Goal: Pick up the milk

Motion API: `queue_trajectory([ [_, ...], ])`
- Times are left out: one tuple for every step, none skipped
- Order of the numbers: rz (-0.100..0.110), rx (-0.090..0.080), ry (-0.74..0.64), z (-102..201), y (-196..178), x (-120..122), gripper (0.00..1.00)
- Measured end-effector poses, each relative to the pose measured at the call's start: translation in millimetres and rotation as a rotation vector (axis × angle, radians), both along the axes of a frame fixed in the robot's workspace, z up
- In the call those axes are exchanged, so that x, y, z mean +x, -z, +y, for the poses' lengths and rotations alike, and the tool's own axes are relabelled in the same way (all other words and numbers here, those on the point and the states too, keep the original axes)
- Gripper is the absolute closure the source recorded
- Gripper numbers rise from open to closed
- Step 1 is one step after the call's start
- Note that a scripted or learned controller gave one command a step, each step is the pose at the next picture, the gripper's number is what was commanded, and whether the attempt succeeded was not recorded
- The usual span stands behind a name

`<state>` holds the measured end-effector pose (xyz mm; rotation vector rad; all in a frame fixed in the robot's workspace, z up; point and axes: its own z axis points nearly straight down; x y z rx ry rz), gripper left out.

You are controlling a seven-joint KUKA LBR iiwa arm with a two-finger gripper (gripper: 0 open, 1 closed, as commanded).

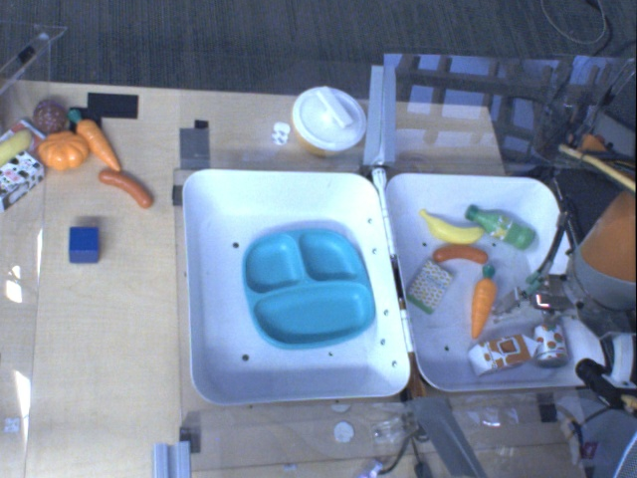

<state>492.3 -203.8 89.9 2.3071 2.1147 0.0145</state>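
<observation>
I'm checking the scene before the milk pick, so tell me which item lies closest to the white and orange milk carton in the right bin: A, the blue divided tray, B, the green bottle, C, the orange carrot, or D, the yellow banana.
C: the orange carrot lies just above the white and orange milk carton in the right white bin.

From my remote station I logged two bins side by side. The left bin (209, 297) held a divided plate (309, 287) at its middle. The right bin (438, 366) held a banana (450, 229) and a bottle (502, 227) at the back, a sausage (460, 255) just before them, a sponge (430, 286) to the left, a carrot (482, 305) beside it, and the milk carton (510, 352) lying at the front. The gripper (542, 297) stood right of the carrot. Behind the bins sat a lidded bowl (328, 119). On the bench far left lay a pumpkin (64, 151), a second carrot (98, 143), a second sausage (126, 187) and, nearer, a cube (85, 244).
</observation>
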Motion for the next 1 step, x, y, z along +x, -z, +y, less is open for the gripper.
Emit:
queue_trajectory([
  [-0.001,0.002,0.045,76.8,-0.8,-0.7,0.00],
])
